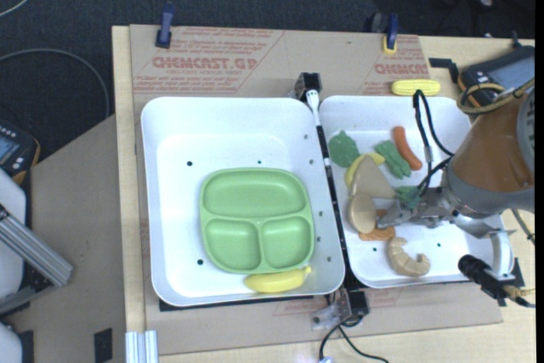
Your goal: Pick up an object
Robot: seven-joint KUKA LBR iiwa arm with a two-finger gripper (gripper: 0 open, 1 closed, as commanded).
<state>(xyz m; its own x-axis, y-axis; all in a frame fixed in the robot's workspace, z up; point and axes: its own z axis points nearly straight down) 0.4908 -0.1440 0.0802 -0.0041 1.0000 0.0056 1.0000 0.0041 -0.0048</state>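
Note:
The right bin [446, 110] holds several toy foods: a green leafy piece [343, 149], an orange sausage [406, 147], a green pod [393, 158], a yellow curved piece [357, 168], a beige lump [364, 212], a flat orange piece [376, 235] and a tan croissant shape [408, 258]. My gripper [399, 211] is low in this bin, right beside the beige lump and above the croissant shape. The grey arm [493, 174] comes in from the right. I see nothing lifted.
The left bin [170, 132] carries a green divided plate [255, 217] and a yellow banana [276, 280] near its front wall. A yellow corn cob [416, 87] lies on the board behind the right bin. Blue clamps [165, 25] stand at the back edge.

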